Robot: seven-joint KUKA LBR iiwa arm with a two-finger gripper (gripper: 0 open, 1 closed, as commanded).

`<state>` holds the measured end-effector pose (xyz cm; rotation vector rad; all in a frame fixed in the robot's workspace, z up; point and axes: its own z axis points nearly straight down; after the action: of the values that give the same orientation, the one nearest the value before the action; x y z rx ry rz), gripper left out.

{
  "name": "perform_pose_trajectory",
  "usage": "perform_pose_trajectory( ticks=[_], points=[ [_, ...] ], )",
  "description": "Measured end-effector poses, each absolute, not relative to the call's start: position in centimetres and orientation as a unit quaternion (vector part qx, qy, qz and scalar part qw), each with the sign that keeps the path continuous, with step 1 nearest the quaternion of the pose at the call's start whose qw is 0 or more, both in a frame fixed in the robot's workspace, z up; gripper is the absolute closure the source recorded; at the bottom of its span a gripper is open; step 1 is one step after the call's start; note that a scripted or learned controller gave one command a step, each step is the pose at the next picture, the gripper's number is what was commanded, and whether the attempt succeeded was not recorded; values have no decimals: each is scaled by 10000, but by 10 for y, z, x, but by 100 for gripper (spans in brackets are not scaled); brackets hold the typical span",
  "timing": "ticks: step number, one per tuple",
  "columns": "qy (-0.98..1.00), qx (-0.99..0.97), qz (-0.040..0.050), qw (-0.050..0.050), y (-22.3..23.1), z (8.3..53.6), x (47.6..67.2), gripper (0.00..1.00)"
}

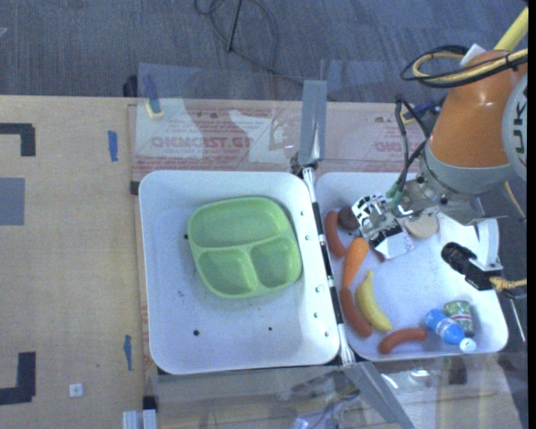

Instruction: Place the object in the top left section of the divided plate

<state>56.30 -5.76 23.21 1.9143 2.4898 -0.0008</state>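
Divided plate [244, 247]: smooth green plastic, rounded; gripper [378, 219] state unclear above tapered carrot [354, 261].

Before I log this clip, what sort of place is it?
Most likely a robot lab test bench: two white bins sit taped onto a wooden benchtop, toy food like a banana and carrot lies beside a green divided plate, and loose cables trail behind.

Green divided plate [244, 246] (white bins [167, 335]), orange carrot [354, 260], yellow banana [371, 302]
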Motion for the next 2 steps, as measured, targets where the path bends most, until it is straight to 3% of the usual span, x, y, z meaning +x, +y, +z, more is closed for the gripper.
perform_pose_trajectory(
  ticks=[1, 2],
  points=[
    [8161, 5779, 1, -3, 20, 194, 561, 100],
    [8160, 5781, 9, 7, 20, 204, 562, 100]
  ],
)
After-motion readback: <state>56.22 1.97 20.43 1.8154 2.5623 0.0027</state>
